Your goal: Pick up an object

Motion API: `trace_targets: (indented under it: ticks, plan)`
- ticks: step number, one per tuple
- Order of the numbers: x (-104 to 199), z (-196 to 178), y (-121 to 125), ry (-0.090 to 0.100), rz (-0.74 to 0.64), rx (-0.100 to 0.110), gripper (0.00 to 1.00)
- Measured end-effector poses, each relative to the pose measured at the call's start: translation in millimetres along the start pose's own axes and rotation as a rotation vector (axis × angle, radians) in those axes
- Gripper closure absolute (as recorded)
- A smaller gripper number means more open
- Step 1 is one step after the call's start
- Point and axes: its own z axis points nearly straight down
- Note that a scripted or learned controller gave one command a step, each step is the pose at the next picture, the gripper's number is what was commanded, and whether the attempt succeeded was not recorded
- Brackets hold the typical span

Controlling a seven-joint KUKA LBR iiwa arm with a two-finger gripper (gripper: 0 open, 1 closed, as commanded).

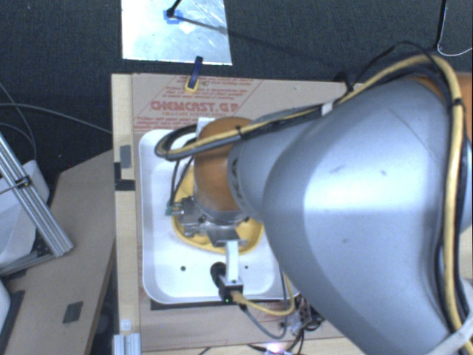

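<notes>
My gripper (214,231) is low inside the left white bin (159,283), pointing straight down. The orange band and grey wrist hide its tips. A flat yellow object (182,232) lies on the bin floor right under the gripper, and its edges stick out on both sides of the wrist. Whether anything is held is hidden from this view.
The big grey arm (369,205) covers the right side of the bench and the right bin. Behind the left bin lies a cardboard sheet with red print (222,95), and a small blue and yellow item (195,73) rests on its far edge. An aluminium frame (33,205) stands at the left.
</notes>
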Motion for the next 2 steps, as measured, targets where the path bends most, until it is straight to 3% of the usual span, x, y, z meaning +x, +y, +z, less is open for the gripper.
trace_targets:
  ticks: [1, 2]
  plan:
    - [-38, 0, 54, 0.011, -0.005, 0.009, 1.0]
    - [-34, 5, 92, 0.02, -0.01, 0.084, 1.0]
